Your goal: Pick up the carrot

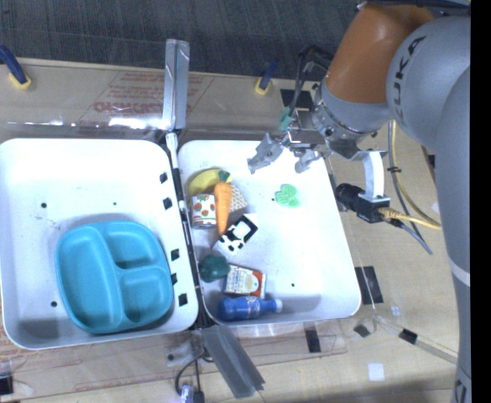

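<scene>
Though spread wide and holding nothing, metal tool (pixel 285 154) above glossy, tapered orange carrot (pixel 221 207).

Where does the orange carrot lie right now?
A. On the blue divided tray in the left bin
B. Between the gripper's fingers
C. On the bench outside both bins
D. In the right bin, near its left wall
D: the orange carrot lies in the right white bin near its left wall, beside the yellow banana, apart from the gripper hovering above.

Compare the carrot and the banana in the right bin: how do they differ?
The carrot is orange, straight and tapered, lying lengthwise toward the bin's front; the banana is yellow, curved and lies crosswise behind it. The carrot rests partly atop other items. Both lie near the right bin's left wall, apart from the gripper.
</scene>
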Robot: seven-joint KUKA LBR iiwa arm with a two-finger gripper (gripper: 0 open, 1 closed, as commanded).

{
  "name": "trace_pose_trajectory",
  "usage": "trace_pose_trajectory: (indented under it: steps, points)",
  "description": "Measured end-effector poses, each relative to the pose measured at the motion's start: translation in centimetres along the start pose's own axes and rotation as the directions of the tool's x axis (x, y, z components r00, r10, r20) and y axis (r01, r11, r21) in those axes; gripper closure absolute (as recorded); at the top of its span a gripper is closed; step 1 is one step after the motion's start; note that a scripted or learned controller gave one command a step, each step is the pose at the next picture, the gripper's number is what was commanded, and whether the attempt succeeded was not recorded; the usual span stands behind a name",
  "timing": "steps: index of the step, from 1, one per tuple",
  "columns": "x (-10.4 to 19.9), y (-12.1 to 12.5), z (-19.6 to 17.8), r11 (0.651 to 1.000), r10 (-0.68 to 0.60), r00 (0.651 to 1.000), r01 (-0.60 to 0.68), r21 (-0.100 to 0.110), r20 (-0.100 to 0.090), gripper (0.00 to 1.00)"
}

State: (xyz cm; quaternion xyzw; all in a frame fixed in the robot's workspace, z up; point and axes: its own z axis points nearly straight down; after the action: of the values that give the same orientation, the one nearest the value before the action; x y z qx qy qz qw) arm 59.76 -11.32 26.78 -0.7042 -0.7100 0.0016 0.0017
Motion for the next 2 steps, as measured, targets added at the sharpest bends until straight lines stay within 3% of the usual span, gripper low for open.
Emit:
trace_pose_trajectory:
  steps: [1,2]
  points:
    - [0.8,2.2,14.1,0.976,-0.217,0.976,0.217,-0.002,0.001,0.0]
    - [0.3,3.1,16.8,0.99,-0.141,0.99,0.141,-0.019,0.011,0.0]
